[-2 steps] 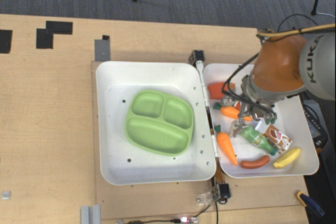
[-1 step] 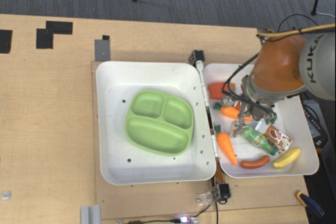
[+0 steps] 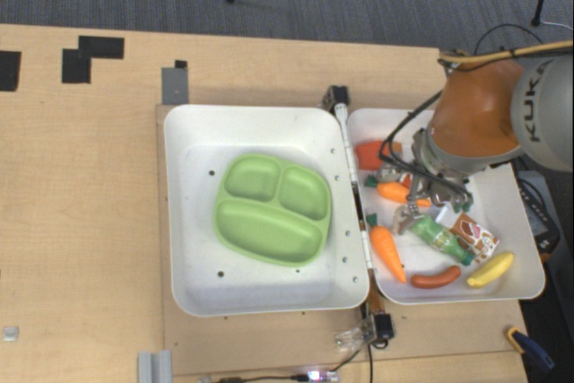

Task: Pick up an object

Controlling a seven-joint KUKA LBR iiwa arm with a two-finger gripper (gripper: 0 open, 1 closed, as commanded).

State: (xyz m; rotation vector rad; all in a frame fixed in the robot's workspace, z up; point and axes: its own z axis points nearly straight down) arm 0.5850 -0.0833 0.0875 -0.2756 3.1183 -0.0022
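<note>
My arm (image 3: 502,108) comes in from the right and its orange band covers the upper part of the right bin (image 3: 529,282), so I cannot see what lies under it. My gripper (image 3: 421,209) is low over this bin, a dark and tangled shape of metal and cables, and I cannot tell how it stands or whether it has hold of anything. A red thing (image 3: 368,155) near the bin's upper left corner is half hidden by my wrist, and its shape is not clear to me.

There are two white bins side by side. The left bin (image 3: 193,282) holds one green plate (image 3: 272,209) with three compartments. In the right bin I count two carrots: a small carrot (image 3: 392,191) just left of my gripper, and a long carrot (image 3: 387,253) lower, close to the wall between the bins. There is one sausage (image 3: 435,279) near the front wall, one banana (image 3: 491,270) to its right, one green bottle (image 3: 441,239) and one box (image 3: 473,237) with a red and white print.

The bottle lies just below and right of my gripper, very near it, and the box touches the bottle on the right side. The small carrot is beside the gripper, perhaps touching; I cannot tell. The sausage and banana lie further toward the front.
</note>
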